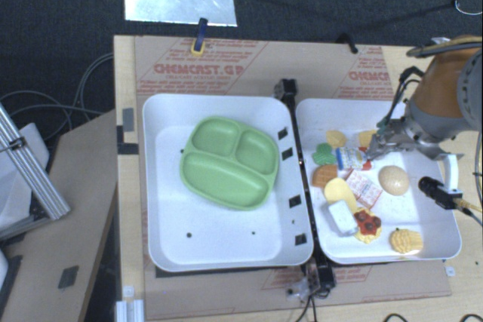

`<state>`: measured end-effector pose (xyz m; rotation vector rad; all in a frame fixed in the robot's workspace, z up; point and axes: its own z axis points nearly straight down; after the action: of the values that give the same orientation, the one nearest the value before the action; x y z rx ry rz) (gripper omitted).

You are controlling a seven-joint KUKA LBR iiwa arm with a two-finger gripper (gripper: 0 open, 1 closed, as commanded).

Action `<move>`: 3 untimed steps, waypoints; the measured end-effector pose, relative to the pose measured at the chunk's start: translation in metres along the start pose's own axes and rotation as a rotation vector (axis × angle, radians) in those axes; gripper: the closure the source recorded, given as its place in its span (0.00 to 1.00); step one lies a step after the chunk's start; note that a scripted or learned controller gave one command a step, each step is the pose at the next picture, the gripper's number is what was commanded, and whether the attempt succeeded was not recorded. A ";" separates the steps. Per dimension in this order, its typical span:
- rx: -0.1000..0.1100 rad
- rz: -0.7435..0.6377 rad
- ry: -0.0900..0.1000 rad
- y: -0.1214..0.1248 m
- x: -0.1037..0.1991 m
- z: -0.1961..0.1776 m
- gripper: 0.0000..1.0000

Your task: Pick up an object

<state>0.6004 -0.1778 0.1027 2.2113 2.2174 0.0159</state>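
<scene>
White plastic bin (430,249) on the right holds the toy food: a yellow corn piece (406,240) nearest, then a beige egg (393,179), with a green divided plate (230,162) alone in the left bin (162,237). Farther back, the gripper (375,147) sits low over the small packets (353,159); whether it is apart or together I can't make out. It looks like the reach-down stage; next comes closing and lifting.

Two white bins (158,162) on tan board (226,68) with red lettering. Pale green divided plate (230,162) in left bin. In right bin: beige egg (393,179), yellow corn (406,240), dark green piece (324,155), red-and-white packet (364,189). Grey arm (445,98), orange band.
</scene>
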 end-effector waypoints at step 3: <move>0.010 -0.002 -0.001 0.020 -0.002 -0.123 1.00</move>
<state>0.6186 -0.1800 0.2256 2.2132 2.2241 0.0037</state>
